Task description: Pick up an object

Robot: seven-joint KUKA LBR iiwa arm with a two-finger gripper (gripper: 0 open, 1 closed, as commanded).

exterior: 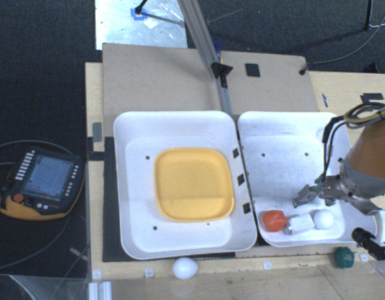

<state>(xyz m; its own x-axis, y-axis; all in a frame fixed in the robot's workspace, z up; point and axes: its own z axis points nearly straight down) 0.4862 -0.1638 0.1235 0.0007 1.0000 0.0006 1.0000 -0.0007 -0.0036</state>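
My gripper hangs over the front part of the right bin, under the orange-banded wrist. It stands open with nothing between its fingers. Just in front of it, by the bin's front wall, lie three things in a row: a red rounded object, a small white cylinder and a white ball. The gripper is a little above and behind the cylinder and the ball, and I cannot tell whether it touches them.
A yellow square plate lies in the left bin. On the bench in front of the bins lie a white egg-shaped object and a green ball. A teach pendant sits at far left.
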